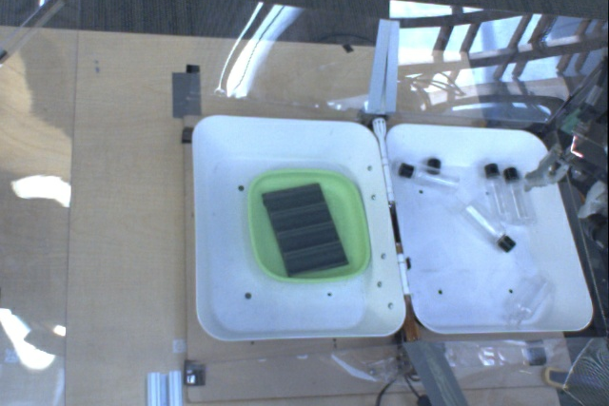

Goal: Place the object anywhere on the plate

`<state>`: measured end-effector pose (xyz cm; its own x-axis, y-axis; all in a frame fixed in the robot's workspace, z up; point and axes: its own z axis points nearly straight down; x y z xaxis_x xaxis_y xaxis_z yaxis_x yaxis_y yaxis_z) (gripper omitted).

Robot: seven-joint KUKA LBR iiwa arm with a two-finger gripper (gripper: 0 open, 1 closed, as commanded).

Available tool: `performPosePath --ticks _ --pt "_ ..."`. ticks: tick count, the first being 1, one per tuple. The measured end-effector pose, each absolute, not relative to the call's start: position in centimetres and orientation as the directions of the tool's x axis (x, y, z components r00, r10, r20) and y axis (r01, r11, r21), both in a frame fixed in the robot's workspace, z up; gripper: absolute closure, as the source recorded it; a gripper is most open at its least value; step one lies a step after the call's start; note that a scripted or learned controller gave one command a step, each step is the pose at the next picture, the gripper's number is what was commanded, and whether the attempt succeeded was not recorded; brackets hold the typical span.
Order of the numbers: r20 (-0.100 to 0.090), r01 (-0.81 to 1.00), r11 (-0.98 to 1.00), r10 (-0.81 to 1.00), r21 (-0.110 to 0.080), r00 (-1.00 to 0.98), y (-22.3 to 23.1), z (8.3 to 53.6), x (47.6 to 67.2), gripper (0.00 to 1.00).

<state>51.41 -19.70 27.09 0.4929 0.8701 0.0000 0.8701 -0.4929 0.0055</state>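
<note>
Here, two white bins sit side by side on the wooden bench (114, 233), and the gripper (550, 168) hangs at the right bin's far right edge.

The left bin (219, 299) carries a green plate (354, 223) near its middle, and a dark ribbed block (304, 229) lies tilted on that plate, covering most of its centre. The right bin (561, 299) holds small clear vials with black caps: two (422, 170) close together near its far left corner, two more (502, 185) standing side by side toward its far right corner, one (488, 227) lying slantwise around the middle, and a clear one (529, 298) near the near right corner. The gripper is mostly cut off at the bin's rim; I cannot tell how wide it stands or whether it grips anything.
</note>
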Motion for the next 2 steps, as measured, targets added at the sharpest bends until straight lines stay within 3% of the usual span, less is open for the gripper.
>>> performPosePath --ticks 1,2 --pt "0.001 0.836 -0.549 0.836 0.009 0.549 -19.6 30.3 48.9 0.00" --pt "0.000 0.846 -0.533 0.846 0.007 0.533 -19.7 27.8 56.0 0.00"
